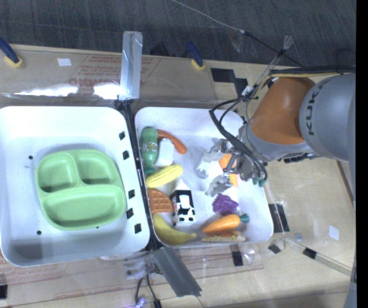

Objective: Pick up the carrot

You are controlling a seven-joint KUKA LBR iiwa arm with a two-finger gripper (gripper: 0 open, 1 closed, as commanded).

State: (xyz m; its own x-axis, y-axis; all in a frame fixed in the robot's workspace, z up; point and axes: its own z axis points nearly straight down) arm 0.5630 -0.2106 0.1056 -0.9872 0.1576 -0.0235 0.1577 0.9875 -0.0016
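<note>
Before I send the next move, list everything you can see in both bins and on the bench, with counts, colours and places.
bins: 2, white, side by side on the bench
divided plate: 1, green, in the left bin
carrot: 1, orange with green top, right bin, near its front edge
purple item: 1, purple, just above the carrot
banana: 1, yellow, right bin's front left corner
corn: 1, yellow, right bin's left side
green bottle-like item: 1, green, right bin's upper left
black-and-white item: 1, beside the banana
waffle-like item: 1, brown, below the corn
arm: 1, grey with orange band, from the right
gripper: 1, metallic, over the right bin
</note>
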